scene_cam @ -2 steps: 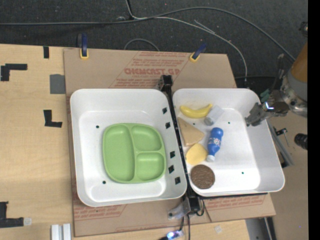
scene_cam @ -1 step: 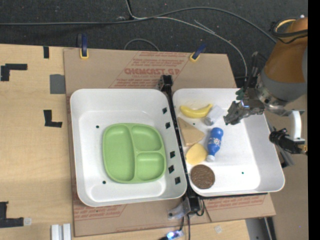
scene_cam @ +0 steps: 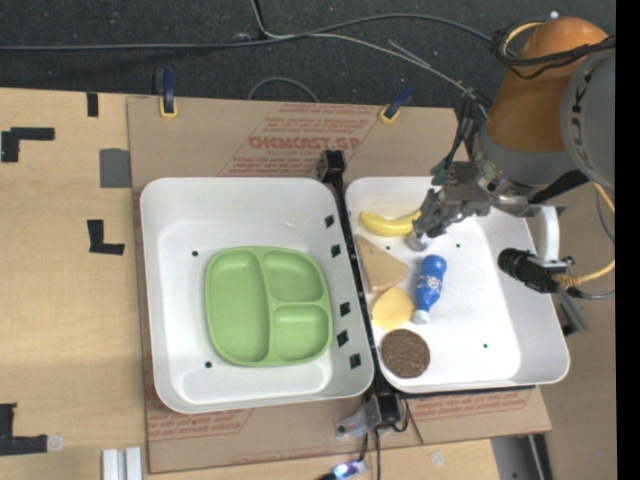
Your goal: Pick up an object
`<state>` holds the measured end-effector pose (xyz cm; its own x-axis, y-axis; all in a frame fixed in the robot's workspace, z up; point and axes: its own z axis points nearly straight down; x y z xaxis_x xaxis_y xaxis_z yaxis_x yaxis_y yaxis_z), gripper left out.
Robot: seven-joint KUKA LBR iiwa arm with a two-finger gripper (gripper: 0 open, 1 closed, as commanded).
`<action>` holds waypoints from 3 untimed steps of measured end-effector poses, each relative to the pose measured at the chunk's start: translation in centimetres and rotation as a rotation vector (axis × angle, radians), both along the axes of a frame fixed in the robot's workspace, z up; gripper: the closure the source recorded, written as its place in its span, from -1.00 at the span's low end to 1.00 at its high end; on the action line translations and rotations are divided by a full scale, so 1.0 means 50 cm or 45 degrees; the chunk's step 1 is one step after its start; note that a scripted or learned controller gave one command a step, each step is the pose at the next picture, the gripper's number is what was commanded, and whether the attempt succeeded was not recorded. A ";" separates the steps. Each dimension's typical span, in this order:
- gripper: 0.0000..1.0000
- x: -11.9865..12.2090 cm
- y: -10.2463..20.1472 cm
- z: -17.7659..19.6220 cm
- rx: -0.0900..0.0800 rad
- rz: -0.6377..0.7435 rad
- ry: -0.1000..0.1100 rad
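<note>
Over the right bin (scene_cam: 520,363) we find the tool (scene_cam: 424,230) low at the banana's (scene_cam: 385,223) right end, seemingly lined up for a grasp. Its opening we cannot tell. Bottle (scene_cam: 430,283), lemon (scene_cam: 392,308) and brown disc (scene_cam: 405,352) lie just beside; the green plate (scene_cam: 267,305) occupies the left bin (scene_cam: 170,268).

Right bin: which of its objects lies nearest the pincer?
The banana, at the bin's far-left corner; the pincer hovers at its right end, while the blue bottle lies further down.
</note>
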<state>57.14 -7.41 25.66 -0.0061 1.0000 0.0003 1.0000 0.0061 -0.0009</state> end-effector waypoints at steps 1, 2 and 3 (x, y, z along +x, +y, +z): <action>1.00 0.034 0.115 -0.022 0.001 0.001 0.002; 1.00 0.069 0.223 -0.035 0.000 0.001 0.001; 1.00 0.089 0.341 -0.059 0.001 0.001 0.002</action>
